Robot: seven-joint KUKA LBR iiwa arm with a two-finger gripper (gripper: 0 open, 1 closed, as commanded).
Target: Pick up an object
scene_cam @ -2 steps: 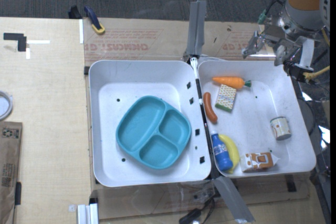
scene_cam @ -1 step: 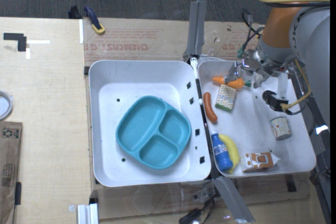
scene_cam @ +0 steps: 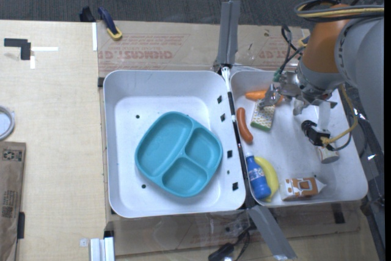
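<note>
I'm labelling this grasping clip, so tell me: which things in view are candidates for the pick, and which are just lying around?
Part of the job:
gripper
sponge
carrot
sausage
banana
blue bottle
small carton
right bin

Lying about:
blue divided plate in the left bin
clamp
tape roll

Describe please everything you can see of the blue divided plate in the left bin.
The blue divided plate is turquoise, looks like smooth plastic, with rounded corners and three compartments: one large, two smaller. It lies flat and face up on the floor of the left bin, turned at a slant to the bin's walls, near the middle. Nothing lies in it.
</note>
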